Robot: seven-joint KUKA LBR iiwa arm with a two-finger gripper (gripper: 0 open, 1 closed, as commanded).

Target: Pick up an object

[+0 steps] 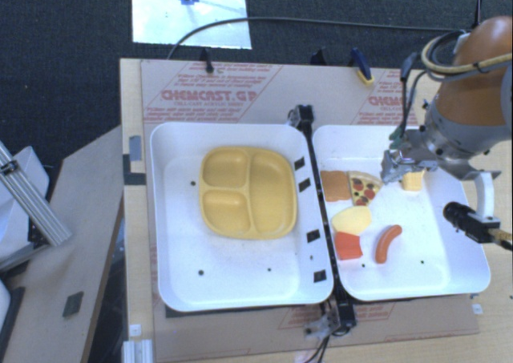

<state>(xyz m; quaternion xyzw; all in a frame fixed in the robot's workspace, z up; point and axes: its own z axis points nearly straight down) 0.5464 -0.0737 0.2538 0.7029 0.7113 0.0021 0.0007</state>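
Your bench (pixel 96 193) carries two shallow white bins side by side, seemingly so one can supply and the other receive. The left bin (pixel 172 273), glossy moulded plastic with rounded corners, holds a yellow divided plate (pixel 244 191), a smooth rounded square with three compartments, lying flat near the middle.

The right bin (pixel 449 273) holds the candidates for picking, all small toy-like food pieces clustered toward its left half, near the divider. You see a brown toast-like square (pixel 336 186) touching a pizza slice (pixel 365 187), a pale yellow wedge (pixel 353 218) just below them, an orange-red block (pixel 348 245) touching that wedge, and a rounded red sausage (pixel 386 243) just beside it.

Your gripper (pixel 398 163) sits low over the bin's upper part, just beside a small pale yellow cube (pixel 413 181). Whether it is clenched or released you cannot tell; nothing visibly sits in it.
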